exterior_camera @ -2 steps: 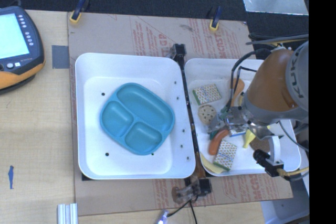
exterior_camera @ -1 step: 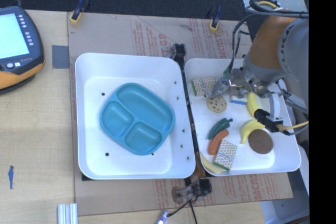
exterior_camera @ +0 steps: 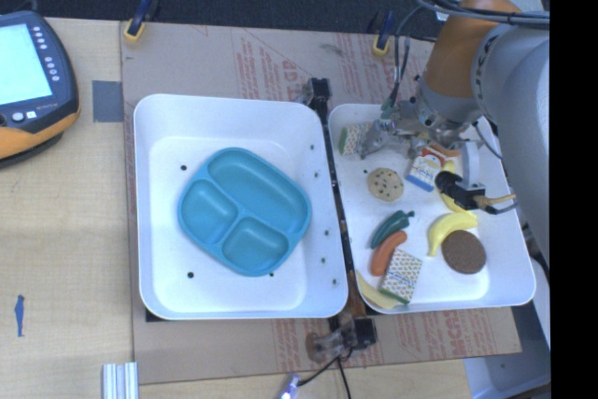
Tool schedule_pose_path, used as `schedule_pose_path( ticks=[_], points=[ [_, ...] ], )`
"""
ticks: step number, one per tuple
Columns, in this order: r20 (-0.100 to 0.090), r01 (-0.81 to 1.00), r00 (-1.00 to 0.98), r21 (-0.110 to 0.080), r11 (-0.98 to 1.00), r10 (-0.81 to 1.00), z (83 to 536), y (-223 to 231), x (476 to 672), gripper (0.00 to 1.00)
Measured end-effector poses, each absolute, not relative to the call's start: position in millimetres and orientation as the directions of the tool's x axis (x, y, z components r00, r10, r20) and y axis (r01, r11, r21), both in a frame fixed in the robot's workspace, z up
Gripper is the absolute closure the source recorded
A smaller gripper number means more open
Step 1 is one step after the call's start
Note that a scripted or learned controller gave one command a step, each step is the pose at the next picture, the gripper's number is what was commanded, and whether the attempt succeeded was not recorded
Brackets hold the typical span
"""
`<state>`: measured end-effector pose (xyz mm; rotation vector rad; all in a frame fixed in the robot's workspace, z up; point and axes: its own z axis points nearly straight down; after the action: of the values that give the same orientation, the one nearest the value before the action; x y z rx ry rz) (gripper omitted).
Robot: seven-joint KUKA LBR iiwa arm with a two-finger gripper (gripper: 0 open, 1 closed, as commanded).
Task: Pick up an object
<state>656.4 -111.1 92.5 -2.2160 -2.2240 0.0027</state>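
The desk (exterior_camera: 75, 229) spreads wide and wooden, with a sheet of brown cardboard (exterior_camera: 234, 61) laid over its middle. On that sit two white bins side by side. The left bin (exterior_camera: 159, 201) carries a blue divided plate (exterior_camera: 245, 210), three compartments, lying flat near the centre. The right bin (exterior_camera: 509, 290) is the busy one.

In comes the grey arm (exterior_camera: 509, 70) from the right, orange band (exterior_camera: 462, 47) above the wrist, reaching down over the far end of the right bin. The end effector (exterior_camera: 388, 134) sits low at that far end, just beside a small greenish packet (exterior_camera: 351, 139); whether its fingers are apart or together, I cannot tell from here, and nothing shows clamped between them.

Now the pickings: a round brown disc (exterior_camera: 463, 251) near the bin's right side, a yellow banana (exterior_camera: 448, 229) touching it, a speckled cookie (exterior_camera: 384, 184) just below the end effector. An orange carrot (exterior_camera: 387, 252) and a green pepper (exterior_camera: 391, 227) lie slantwise together, a patterned packet (exterior_camera: 404, 274) beside them, a small carton (exterior_camera: 425, 171) under the wrist.

At the far left edge, a pendant (exterior_camera: 28, 79) with a lit screen rests on the desk.
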Motion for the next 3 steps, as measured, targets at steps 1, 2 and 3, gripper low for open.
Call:
schedule_pose_path(
  ticks=[1, 2, 3],
  points=[
    [-0.001, 1.0, -0.003, 0.0, 0.003, 1.0, 169, -144, 656.9, 0.0],
    [-0.001, 1.0, -0.002, -0.001, 0.002, 1.0, 182, -189, 656.2, 0.0],
    [0.001, 1.0, -0.004, -0.007, 0.004, 1.0, 119, -173, 551.4, 0.0]
  ],
)
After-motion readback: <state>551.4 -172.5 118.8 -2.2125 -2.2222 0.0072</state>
